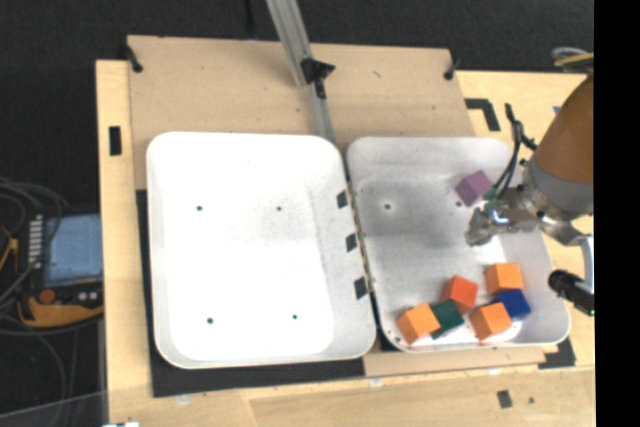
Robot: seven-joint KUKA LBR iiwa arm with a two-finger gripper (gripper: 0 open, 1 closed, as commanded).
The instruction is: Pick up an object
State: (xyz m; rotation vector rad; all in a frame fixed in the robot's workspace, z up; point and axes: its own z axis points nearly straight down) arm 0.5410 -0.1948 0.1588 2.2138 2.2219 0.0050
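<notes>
The pincer (487, 220) hangs low over the right bin (420, 165), in its right half, at the end of the grey arm (560, 180) that comes in from the right edge. It shows as a blurred grey mass, and I cannot tell how wide it stands or whether anything is caught in it; nothing is plainly seen gripped there.

Just up and to the left of it lies a purple block (473, 185), very near the tip and perhaps touching it. This looks the likeliest target. The danger is that the tip sits beside the block and not squarely over it, so a closing or descending move could nudge the block away across the smooth bin floor and close on air.

Further down, along the bin's lower edge, the other pieces crowd together: an orange block (504, 277) nearest the pincer, a blue block (514, 303) just under it, a red-orange block (461, 292) to the left, then a second orange block (419, 321), a dark green block (447, 317) and a third orange block (490, 320). Several touch each other. If the arm goes for this cluster instead, a finger could land on top of a neighbour or wedge two pieces at once, and the grasp could slip.

The left bin (250, 245) lies well apart on the surface (290, 65) and plays no part in the risk.
</notes>
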